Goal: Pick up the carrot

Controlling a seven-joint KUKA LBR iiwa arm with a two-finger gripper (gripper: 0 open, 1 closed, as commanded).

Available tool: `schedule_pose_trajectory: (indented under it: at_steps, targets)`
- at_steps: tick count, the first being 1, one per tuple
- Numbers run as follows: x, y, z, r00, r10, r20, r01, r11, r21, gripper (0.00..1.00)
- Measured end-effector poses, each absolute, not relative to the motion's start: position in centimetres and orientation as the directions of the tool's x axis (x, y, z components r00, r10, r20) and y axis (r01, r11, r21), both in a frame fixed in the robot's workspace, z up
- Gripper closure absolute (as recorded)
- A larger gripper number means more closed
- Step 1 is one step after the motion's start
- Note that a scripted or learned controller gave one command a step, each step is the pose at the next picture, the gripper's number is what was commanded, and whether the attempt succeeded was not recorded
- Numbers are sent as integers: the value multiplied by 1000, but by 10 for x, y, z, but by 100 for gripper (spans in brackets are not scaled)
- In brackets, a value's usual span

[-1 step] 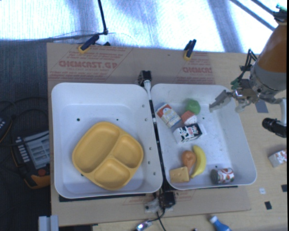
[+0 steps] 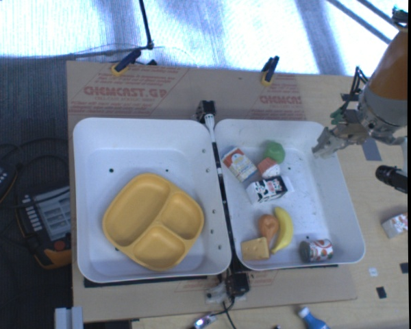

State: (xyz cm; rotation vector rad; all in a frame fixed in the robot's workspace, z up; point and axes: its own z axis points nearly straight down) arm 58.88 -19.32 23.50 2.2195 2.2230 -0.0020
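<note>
The end effector [image 2: 327, 144], finger state impossible to tell, hovers over the right bin's [image 2: 342, 204] far edge, well apart from the carrot [image 2: 267, 226].

Banana [image 2: 283, 229] and cheese wedge [image 2: 255, 249] crowd the carrot [image 2: 268, 225]; above is open.

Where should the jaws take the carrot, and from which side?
Probably the carrot at its upper, rounder part, coming straight down. The banana lies against its right side and the cheese crowds its lower end, so the upper left is freest. One jaw would have to wedge in beside the banana, a likely slip.
</note>
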Motion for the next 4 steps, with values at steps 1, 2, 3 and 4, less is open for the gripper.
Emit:
schedule_pose_trajectory:
  at_steps: [1,2,3,4]
  targets:
    - [493,-217,262,170,985,-2,985,-170,-1,100]
    - [483,-182,145,248,969,0,969,-248,-4,100]
    - [484,-133,242,396,918,-1,918,-396,-1,100]
    - [488,-210,261,586,811,-2,811,-586,-1,100]
